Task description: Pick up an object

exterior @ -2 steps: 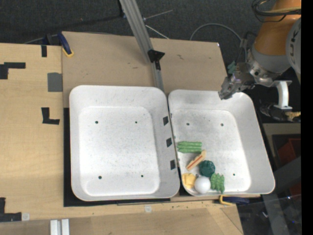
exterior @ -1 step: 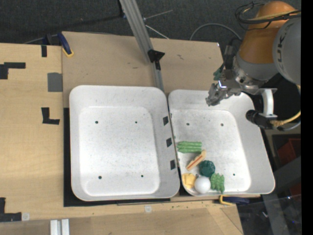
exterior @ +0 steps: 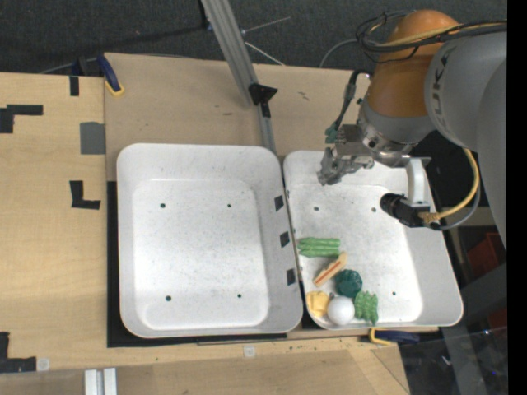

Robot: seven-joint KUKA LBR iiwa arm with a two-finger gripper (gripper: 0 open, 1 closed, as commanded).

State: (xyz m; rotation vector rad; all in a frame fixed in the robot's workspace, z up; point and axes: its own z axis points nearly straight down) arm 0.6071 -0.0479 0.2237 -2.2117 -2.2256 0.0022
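I'm looking down on a robotics lab — a plywood worktop [exterior: 189,97] marked with black tape [exterior: 81,194], two white bins [exterior: 202,159] set side by side, an aluminium camera pole [exterior: 235,48], loose cables [exterior: 457,204] and dark carpet [exterior: 123,11] — no household furnishings, just test-rig gear.

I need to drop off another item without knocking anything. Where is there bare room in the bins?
The left bin is bare from wall to wall. The right bin is free along its right side and middle, below the gripper. Its front-left corner is crowded: green pod, carrot, dark green piece, white ball.
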